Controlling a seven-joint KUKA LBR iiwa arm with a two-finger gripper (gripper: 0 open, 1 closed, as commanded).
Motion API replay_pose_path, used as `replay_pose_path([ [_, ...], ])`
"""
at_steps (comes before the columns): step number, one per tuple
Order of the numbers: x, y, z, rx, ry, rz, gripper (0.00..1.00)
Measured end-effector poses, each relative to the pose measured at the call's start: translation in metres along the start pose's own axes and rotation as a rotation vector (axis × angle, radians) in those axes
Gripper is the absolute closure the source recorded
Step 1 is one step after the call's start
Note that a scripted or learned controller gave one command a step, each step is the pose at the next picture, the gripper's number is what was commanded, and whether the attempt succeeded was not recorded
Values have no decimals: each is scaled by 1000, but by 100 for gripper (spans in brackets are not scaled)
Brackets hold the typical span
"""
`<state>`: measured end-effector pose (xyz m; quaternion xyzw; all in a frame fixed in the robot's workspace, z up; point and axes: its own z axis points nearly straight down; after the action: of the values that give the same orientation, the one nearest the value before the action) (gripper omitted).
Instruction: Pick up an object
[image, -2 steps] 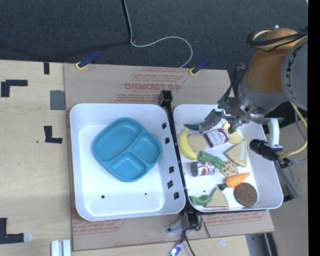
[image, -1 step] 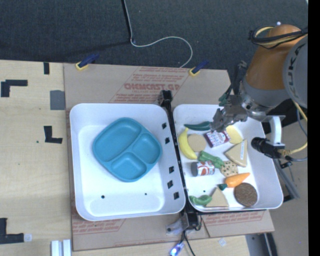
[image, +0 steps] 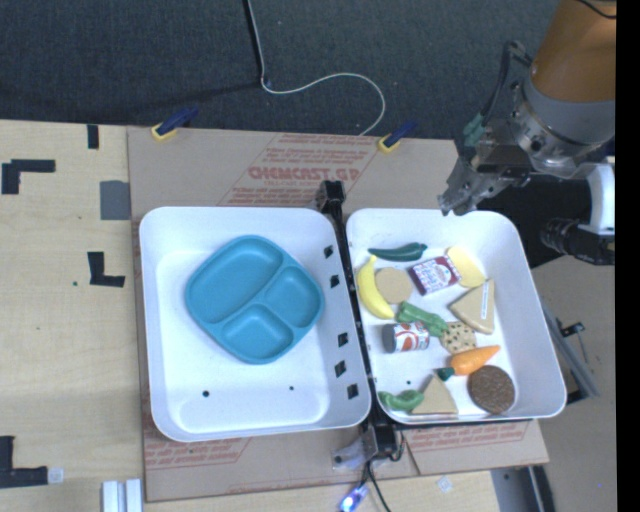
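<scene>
The right white bin (image: 535, 300) holds several toy foods. Among them are a yellow banana (image: 368, 290), a green chili pepper (image: 404, 251), a red and white packet (image: 433, 273), a small can (image: 408, 339), an orange carrot (image: 471, 360) and a round brown cookie (image: 491, 388). My gripper (image: 452, 200) hangs above the back rim of this bin, near its far middle edge, pointing down and to the left. It is apart from all the items, and nothing shows in it.
The left white bin (image: 170, 380) bears a blue divided plate (image: 255, 298). A black hinge strip (image: 345, 330) runs between the bins. A white cable (image: 330, 85) loops on the cardboard behind them. The arm's body (image: 570, 90) fills the upper right.
</scene>
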<state>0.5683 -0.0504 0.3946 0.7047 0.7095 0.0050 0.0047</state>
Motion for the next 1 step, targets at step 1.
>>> replay_pose_path([
  [1,36,-41,97,27,1,4,100],
])
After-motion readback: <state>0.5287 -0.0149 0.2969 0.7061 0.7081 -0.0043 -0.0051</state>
